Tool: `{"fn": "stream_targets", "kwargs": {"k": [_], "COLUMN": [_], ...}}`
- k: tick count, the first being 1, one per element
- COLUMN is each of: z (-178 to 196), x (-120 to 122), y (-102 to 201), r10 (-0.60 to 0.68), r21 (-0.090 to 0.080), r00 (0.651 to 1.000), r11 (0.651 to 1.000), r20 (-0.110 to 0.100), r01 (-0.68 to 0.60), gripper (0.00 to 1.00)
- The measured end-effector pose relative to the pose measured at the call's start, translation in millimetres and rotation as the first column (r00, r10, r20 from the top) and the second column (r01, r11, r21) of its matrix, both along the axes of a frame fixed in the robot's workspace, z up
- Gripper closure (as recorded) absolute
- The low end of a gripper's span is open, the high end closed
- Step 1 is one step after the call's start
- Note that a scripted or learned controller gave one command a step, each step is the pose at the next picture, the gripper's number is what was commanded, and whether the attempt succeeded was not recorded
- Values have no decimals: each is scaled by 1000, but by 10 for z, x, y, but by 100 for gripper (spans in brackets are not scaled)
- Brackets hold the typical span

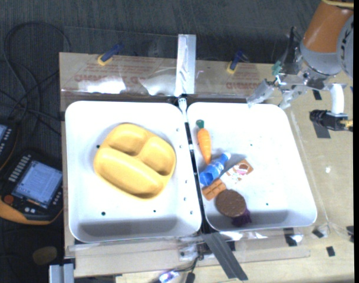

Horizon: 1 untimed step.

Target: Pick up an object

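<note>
Gripper hovering at 1 o'clock corner of right bin, fingers looking apart, holding nothing. Carrot lying at bin's 9 o'clock, beside bottle. Carrot likely light, rigid, smooth, tapering; gripping across thick middle advisable.

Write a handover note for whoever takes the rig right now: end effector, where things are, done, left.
End effector: above the far right corner of the right bin, nothing between its fingers; whether they are open or shut cannot be told.
Left bin: one large yellow lump.
Right bin, all along its left side: carrot, blue bottle, small printed packet, brown round disc with a purple item at its near edge.
Done: nothing picked.
Left: descend on one thing, grasp, lift.
</note>
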<state>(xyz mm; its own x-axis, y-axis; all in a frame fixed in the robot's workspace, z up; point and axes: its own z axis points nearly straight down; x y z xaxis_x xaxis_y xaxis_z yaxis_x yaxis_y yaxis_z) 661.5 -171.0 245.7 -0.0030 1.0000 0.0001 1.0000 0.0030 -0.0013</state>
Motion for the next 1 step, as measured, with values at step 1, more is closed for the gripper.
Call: {"fn": "stream_targets", "kwargs": {"k": [1], "z": [92], "x": [5], "y": [7], "r10": [2], "r21": [-2], "r00": [1000], "r11": [1000], "r20": [-1], "r01": [-2], "gripper": [100]}}
